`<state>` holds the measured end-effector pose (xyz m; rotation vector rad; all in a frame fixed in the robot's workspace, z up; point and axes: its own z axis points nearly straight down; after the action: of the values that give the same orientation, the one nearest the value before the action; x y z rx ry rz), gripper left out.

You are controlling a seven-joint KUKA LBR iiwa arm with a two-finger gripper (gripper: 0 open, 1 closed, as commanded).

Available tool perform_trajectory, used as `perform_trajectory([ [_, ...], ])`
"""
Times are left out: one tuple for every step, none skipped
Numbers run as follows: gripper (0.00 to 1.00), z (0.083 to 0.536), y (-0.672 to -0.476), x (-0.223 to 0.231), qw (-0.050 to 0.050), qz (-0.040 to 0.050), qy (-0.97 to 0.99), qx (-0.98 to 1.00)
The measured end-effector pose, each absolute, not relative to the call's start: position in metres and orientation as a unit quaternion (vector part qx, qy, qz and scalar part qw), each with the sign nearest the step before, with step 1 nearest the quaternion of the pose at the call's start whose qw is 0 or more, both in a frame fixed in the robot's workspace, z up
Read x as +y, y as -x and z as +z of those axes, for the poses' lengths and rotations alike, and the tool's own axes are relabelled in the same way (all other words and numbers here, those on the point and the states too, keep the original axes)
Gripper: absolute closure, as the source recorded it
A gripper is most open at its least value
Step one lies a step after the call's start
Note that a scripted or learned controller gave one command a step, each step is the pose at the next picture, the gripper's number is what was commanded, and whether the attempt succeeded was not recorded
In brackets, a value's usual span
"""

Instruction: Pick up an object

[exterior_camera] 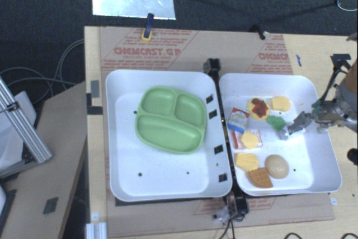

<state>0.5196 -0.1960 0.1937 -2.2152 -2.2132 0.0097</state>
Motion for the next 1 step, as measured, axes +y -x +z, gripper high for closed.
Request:
perform_trajectory([
  [0.0, 0.2008, -0.5228, -0.1954, 0.0, -0.0002, 0.706, -0.708],
])
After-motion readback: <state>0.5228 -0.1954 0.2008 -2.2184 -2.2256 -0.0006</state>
